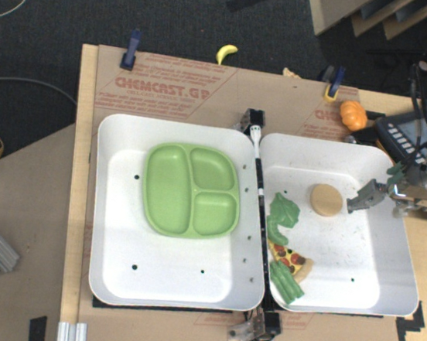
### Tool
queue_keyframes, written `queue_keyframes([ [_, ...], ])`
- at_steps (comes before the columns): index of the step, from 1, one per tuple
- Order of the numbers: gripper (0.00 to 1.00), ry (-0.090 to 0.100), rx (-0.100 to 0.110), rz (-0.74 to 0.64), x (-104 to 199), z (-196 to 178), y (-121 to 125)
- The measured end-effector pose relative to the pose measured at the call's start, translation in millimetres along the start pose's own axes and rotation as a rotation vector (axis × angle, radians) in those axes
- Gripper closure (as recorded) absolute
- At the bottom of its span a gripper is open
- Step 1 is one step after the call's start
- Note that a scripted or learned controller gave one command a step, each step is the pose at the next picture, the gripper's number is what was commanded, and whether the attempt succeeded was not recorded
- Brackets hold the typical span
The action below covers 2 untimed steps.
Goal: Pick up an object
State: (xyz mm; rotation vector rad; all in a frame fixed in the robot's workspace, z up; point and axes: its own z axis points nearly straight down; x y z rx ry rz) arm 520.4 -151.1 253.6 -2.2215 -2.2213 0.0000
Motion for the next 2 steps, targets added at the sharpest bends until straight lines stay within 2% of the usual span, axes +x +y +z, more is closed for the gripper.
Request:
queue_keyframes([
  [1, 0.00, 0.005, 0.011, -0.004, 64, 73, -44],
  [2, 1.00, -0.001, -0.003, 0.001, 60, 59, -41],
])
